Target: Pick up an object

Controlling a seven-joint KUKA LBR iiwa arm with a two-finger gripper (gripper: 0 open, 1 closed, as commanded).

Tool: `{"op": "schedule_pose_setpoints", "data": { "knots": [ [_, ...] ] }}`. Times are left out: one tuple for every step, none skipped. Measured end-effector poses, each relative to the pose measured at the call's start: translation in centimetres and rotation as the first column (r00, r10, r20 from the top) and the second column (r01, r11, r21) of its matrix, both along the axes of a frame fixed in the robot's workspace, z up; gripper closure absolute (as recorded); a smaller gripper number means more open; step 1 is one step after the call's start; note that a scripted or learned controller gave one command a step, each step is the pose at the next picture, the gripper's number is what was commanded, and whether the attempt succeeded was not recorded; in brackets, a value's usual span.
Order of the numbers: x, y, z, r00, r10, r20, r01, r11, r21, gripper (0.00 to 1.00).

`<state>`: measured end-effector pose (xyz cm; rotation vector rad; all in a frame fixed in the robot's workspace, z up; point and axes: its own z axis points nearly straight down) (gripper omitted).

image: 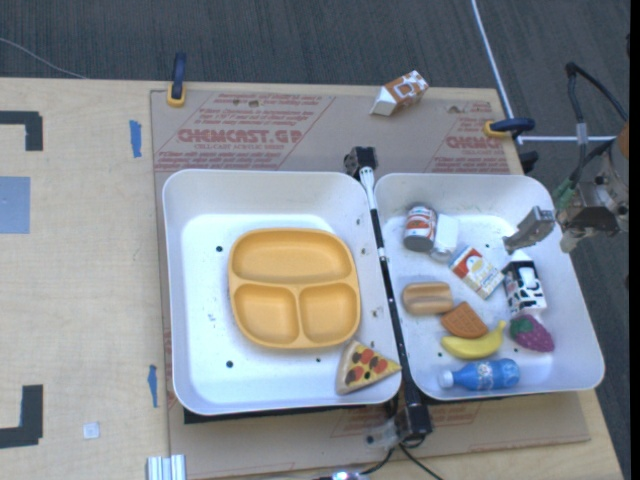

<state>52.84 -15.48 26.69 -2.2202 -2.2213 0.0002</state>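
**Gripper at the right bin's far edge, toys lying loose below**

You have two white bins side by side on the bench. The left bin [190, 268] holds a yellow divided plate [293, 288], with a pizza slice [365, 366] by its near right corner. The right bin [575, 343] holds the small toys you could pick from: a blue bottle [482, 376] along the near wall, a banana [473, 345] just above it, a hot dog [428, 297] toward the left wall, a brown wedge [465, 320] between hot dog and banana, a red-and-white can [421, 228] at the far left, a small carton [476, 270] in the middle, a black-and-white carton [524, 286] to the right, and a purple grape bunch [533, 333] below that.

The gripper [530, 230] sits over the right bin's far right edge, above the black-and-white carton. You cannot tell from this angle whether it is released or clenched.

Outside the bins, a small milk carton [400, 93] lies on the board behind them.
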Motion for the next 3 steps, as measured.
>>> {"op": "schedule_pose_setpoints", "data": {
  "knots": [
    [2.2,-3.5,-14.7,1.000,0.000,0.003,0.000,1.000,-0.001,0.00],
    [2.5,0.3,-17.7,1.000,-0.001,0.010,0.001,1.000,-0.005,0.00],
    [2.7,0.2,-16.5,1.000,-0.002,0.017,0.003,1.000,-0.009,1.00]
  ]
}}
